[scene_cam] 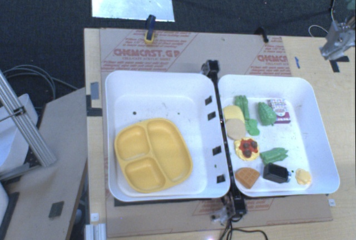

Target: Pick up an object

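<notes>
The brown sheet (167,47) under the bins bears red print reading "CHEMCAST GP", repeated slantwise; the small red-and-white packet (280,111) in the right bin (317,122) carries writing too small to read. Inside the right bin, the packet lies near the far wall, just beside a green lump (266,113). A green stalk (243,108) and a pale yellow slice (233,113) lie toward the bin's left wall. A round piece with red spots (247,148) sits mid-bin, and an orange wedge (247,177), a black block (276,172) and a small yellow bit (303,176) lie along the near wall. The claw (338,42) hangs beyond the right bin's far right corner, outside its rim and well apart from every piece. Whether it is wide or narrow cannot be told, and nothing shows in its grasp. The arm is barely visible. A yellow divided tray (153,152) lies in the left bin (161,86), left of the right bin.
</notes>
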Robot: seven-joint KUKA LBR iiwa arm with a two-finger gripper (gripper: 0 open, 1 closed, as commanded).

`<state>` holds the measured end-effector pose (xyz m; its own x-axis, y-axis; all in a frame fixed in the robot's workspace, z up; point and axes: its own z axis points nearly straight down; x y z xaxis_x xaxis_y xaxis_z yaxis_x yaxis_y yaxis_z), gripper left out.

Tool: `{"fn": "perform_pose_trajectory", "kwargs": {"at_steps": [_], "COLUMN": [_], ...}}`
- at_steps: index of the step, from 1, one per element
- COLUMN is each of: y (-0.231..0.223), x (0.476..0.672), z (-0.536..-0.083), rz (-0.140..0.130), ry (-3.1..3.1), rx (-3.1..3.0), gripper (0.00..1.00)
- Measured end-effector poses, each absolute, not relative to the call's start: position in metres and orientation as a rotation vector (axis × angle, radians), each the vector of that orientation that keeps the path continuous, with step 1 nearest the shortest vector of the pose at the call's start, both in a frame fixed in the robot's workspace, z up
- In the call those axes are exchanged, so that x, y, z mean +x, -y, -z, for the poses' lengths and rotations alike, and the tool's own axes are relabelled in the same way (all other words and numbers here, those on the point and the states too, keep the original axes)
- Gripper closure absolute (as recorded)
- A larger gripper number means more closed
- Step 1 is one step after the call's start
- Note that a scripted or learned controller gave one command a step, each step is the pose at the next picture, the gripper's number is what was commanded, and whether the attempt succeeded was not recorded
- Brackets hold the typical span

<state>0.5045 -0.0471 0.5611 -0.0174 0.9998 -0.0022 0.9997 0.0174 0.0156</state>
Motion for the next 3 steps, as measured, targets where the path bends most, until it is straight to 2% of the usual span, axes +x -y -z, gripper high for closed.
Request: {"fn": "perform_pose_trajectory", "kwargs": {"at_steps": [1,2,3], "y": [0.047,-0.027,0.050], "x": [0.504,0.485,0.514], "z": [-0.561,-0.403,-0.338], "rz": [-0.014,0.015,0.007], "ry": [-2.233,-2.241,-2.216], "rx": [2.193,2.217,2.229], "gripper": [0.00,0.00,0.00]}}
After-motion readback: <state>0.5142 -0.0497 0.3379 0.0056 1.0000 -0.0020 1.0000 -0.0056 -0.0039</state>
